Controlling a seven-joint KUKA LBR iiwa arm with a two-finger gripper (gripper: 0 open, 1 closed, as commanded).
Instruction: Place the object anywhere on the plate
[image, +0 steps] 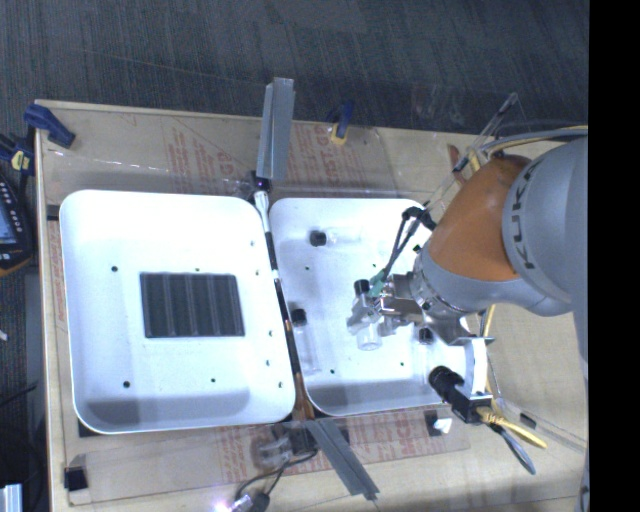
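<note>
Camera view looks down on a bench (400, 150) bearing two shallow white bins side by side. Left bin (100, 250) holds a dark grey ribbed plate (192, 305), a rectangle lying flat near the bin's middle. Right bin (330, 380) receives the grey arm (540, 230) with its orange band (480, 225), which reaches in from the right and ends over the bin's right-centre. At its tip the gripper (368, 318) hangs low over the white floor, among pale metal parts and a bit of green; whether anything sits in its grasp cannot be told from this angle. A small dark object (318, 238) lies on the floor of the right bin near its upper left, well apart from the gripper and from the plate.
</note>
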